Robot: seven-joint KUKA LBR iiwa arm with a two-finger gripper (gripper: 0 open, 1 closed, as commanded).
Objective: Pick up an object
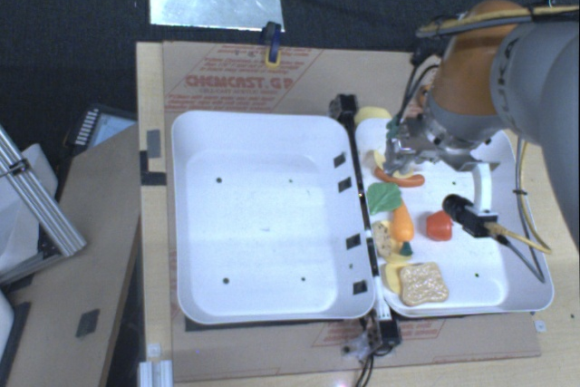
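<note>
A slim, curved red-orange piece (404,180), glossy like plastic, lies in the right bin (521,281) near its left wall. The hand (396,160) hangs right over its left end. Whether the hand is released or clenched cannot be told, and nothing is seen grasped.

Seven more toy foods share that bin, one of each:
- a flat green leaf (384,196) just below the red-orange piece
- a tapered orange carrot (401,223)
- a blocky red piece (439,227) to its right
- a pale speckled lump (385,240)
- a square, grainy tan cracker (423,283) at the near edge
- a smooth yellow piece (392,273) touching the cracker's left side
- a rounded yellow piece (372,115) at the far corner

The left bin (195,222) is smooth white plastic with rounded corners. Four small black tabs (344,185) line the seam between the two bins.

Both bins sit on a brown, paper-faced sheet (227,77) on the tabletop, printed in red with "CHEMCAST GP". One blue-and-yellow clamp (271,44) grips its far edge.
</note>
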